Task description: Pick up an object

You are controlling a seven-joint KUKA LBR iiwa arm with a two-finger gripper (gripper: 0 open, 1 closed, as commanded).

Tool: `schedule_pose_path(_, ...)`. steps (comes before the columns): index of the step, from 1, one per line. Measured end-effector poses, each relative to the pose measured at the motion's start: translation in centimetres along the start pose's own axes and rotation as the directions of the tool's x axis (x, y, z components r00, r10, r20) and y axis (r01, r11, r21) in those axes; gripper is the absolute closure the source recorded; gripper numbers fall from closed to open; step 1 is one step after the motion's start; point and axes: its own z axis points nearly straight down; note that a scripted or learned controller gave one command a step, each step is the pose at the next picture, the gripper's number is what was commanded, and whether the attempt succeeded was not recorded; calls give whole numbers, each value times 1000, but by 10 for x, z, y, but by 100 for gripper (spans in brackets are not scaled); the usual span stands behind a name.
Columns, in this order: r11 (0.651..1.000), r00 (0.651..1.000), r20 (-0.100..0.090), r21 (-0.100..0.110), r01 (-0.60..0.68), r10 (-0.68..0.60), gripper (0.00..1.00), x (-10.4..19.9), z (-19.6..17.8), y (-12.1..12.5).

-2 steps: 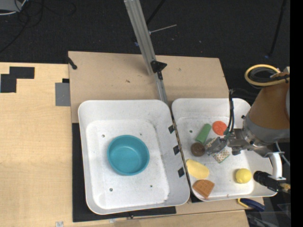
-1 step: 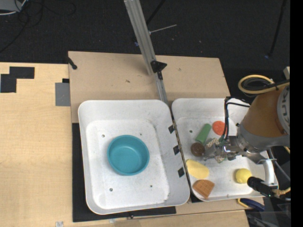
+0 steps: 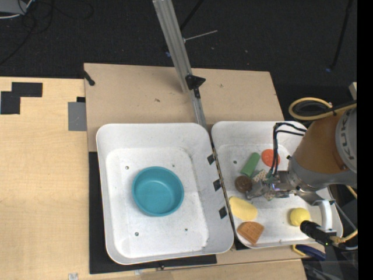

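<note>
Several objects share the right bin: nearest, a tan wedge, a yellow lump and a yellow ball. Farther back my claw hovers beside a brown ball, its state unclear. I'm positioning; next comes a clean descent.

The arm is a thick rounded body, grey at its upper right with a broad orange-brown band, then a grey wrist section below that. A black cable loops out from the band's upper left side. The gripper at the wrist's end is a small cluster of dark metal parts, too tangled to make out in detail.
</note>
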Motion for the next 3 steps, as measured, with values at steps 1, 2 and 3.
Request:
schedule_pose_path(1, 1000, 1000, 0, -1, -1, 1, 100, -1, -11, 0)
schedule_pose_path(2, 1000, 1000, -2, 1, 0, 0, 100, -8, -59, -6)
schedule_pose_path(3, 1000, 1000, -2, 2, 1, -1, 100, -9, -102, -1)
